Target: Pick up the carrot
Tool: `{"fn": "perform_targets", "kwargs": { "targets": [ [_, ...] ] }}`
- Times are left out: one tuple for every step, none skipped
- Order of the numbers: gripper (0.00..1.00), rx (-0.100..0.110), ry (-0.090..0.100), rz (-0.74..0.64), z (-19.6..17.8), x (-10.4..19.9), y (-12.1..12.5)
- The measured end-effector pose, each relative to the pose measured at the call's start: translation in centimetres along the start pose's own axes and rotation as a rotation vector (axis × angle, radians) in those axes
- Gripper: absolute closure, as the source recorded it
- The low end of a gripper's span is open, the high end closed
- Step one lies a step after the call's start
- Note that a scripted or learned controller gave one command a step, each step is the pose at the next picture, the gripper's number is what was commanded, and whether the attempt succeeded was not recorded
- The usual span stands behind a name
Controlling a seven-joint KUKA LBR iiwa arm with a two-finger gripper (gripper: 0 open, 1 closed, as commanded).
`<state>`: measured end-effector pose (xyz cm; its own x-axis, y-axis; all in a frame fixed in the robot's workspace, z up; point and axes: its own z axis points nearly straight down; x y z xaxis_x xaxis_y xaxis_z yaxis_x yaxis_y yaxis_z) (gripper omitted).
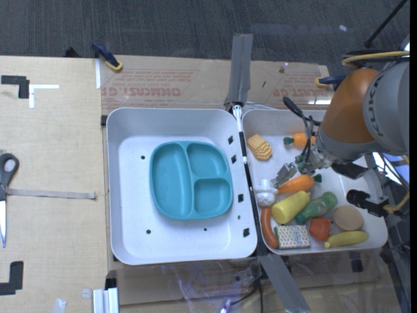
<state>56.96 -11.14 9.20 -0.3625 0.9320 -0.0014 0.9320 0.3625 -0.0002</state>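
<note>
Camera view, one frame. Nearest the lower edge, in the right bin (381, 237): a banana (346, 238) at lower right, a small printed box (294, 237) left of it, a red sausage-shaped piece (266, 225) along the bin's lower left wall. Just above these: a yellow cylinder (290, 207), a green vegetable (318, 207), a red piece (320, 227) and a tan round piece (347, 218).

Mid-bin: the carrot (296, 184) lies tilted, touching the top of the yellow cylinder. The tool (287, 173) sits just at the carrot's upper left end; cannot tell whether its fingers are spread or pressed together, and the carrot is not seen between them. A white piece (265, 192) lies left of the carrot.

Further up: a yellow waffle-like piece (259, 147) and a small orange piece (299, 139). The arm (365, 113) enters from the right.

Left bin (124, 194): a teal divided plate (192, 180) at centre.

Far left on the desk (49, 149): scissors (5, 175).
</note>
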Motion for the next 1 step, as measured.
{"fn": "perform_targets", "kwargs": {
  "targets": [
    [1.00,0.000,-0.002,-0.003,-0.93,-0.03,0.06]
  ]
}}
